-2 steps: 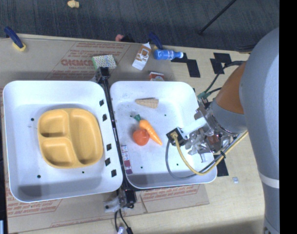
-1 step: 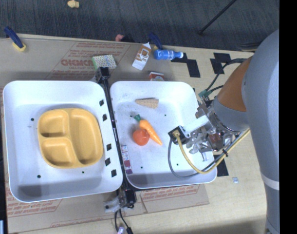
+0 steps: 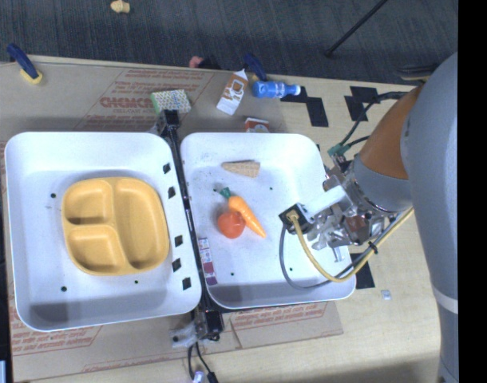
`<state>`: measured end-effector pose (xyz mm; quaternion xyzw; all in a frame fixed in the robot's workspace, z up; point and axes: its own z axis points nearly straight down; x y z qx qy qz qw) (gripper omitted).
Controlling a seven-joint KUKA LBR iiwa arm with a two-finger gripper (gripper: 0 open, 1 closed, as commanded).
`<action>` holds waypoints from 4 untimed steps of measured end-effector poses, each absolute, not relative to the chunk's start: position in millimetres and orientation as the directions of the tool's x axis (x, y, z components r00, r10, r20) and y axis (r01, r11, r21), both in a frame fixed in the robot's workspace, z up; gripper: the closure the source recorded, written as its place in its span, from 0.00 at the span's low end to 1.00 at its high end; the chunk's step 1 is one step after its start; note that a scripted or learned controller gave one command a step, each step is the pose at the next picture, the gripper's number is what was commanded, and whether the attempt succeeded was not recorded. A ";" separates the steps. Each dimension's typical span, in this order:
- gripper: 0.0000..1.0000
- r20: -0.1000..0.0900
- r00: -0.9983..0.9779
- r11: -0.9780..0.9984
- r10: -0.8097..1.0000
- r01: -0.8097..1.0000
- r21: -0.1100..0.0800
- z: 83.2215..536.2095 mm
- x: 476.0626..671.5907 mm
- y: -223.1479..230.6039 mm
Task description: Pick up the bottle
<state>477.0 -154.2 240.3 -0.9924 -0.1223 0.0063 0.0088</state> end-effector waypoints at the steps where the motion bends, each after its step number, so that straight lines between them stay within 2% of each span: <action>1: 1.00 -0.012 0.968 -0.967 0.252 0.252 -0.023 250.1 477.5 -153.5; 3: 1.00 -0.016 0.963 -0.963 0.270 0.269 -0.030 269.4 478.2 -152.2; 4: 1.00 -0.005 0.979 -0.979 0.204 0.204 -0.005 240.7 475.5 -185.0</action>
